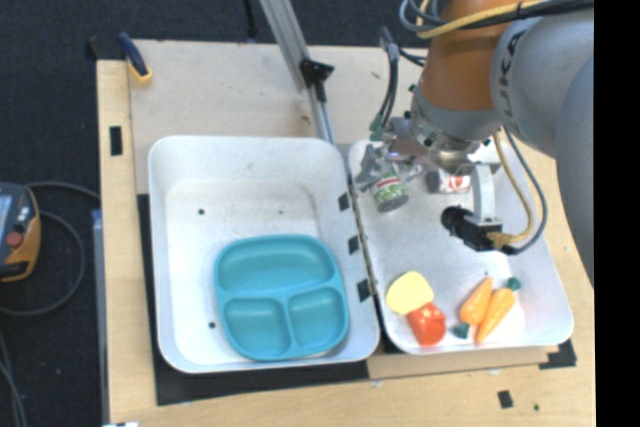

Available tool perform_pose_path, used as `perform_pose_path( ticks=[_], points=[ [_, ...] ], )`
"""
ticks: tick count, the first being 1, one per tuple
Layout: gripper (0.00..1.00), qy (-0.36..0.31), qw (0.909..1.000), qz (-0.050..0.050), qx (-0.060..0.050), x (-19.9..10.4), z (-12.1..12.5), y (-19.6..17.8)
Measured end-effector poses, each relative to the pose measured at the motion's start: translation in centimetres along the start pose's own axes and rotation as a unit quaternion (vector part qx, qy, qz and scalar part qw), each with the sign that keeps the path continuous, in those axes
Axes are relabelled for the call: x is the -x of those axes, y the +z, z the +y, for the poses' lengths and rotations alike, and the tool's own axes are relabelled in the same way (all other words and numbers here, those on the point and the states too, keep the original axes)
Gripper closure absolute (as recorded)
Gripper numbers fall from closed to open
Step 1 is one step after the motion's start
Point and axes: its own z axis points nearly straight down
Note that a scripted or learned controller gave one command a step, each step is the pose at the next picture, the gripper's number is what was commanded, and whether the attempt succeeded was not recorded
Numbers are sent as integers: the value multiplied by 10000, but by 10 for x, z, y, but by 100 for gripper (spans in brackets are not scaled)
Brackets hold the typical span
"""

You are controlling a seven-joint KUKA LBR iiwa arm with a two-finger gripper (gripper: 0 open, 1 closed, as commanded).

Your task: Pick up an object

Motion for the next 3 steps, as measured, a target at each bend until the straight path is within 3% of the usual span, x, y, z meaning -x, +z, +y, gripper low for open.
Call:
perform_pose_path(
  ticks=[2, 3],
  points=[
    [100, 13, 10000, -6, -14, -98, -3, 2],
    [0, 27, 10000, -5, -12, -96, -3, 2]
  ],
)
